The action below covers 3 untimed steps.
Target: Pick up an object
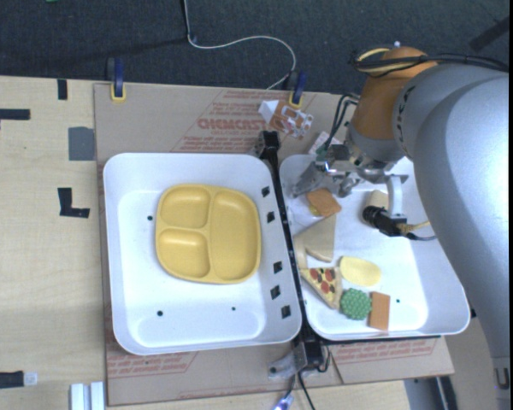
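grey and bulky, the arm fills the right of the view, its orange band above the wrist, reaching down into the far end of the right bin. the gripper hangs low there, just above or touching a small brown toast-like piece; whether it is released or clenched cannot be told from this slant. toy food lies in that bin: a pizza slice, a yellow round piece, a green knobbly piece and an orange-brown block near the front. the left bin bears a yellow divided plate. judged from this, the brown piece is the target; a good grasp likely needs the tool centred over it, clear of the bin wall, and lifted straight up
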Each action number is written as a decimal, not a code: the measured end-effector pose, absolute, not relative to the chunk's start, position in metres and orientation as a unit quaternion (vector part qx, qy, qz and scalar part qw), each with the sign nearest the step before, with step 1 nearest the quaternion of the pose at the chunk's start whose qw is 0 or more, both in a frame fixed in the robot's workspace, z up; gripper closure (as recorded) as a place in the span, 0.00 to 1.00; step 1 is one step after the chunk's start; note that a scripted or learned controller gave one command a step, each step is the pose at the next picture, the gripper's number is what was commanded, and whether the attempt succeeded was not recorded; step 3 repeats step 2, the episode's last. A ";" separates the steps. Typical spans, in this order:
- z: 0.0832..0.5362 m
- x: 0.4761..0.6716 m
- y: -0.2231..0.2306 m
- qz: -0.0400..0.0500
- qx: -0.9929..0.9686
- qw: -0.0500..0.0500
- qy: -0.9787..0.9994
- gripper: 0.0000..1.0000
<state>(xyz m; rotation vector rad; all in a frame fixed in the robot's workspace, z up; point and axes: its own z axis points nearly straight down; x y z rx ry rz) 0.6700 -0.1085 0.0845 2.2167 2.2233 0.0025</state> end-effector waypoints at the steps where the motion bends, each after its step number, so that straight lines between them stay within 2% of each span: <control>1: 0.095 0.669 -0.108 0.000 0.706 0.000 0.708 1.00; 2: 0.189 0.636 -0.028 0.001 0.705 -0.001 0.709 1.00; 3: 0.189 0.636 -0.028 0.001 0.705 -0.001 0.709 1.00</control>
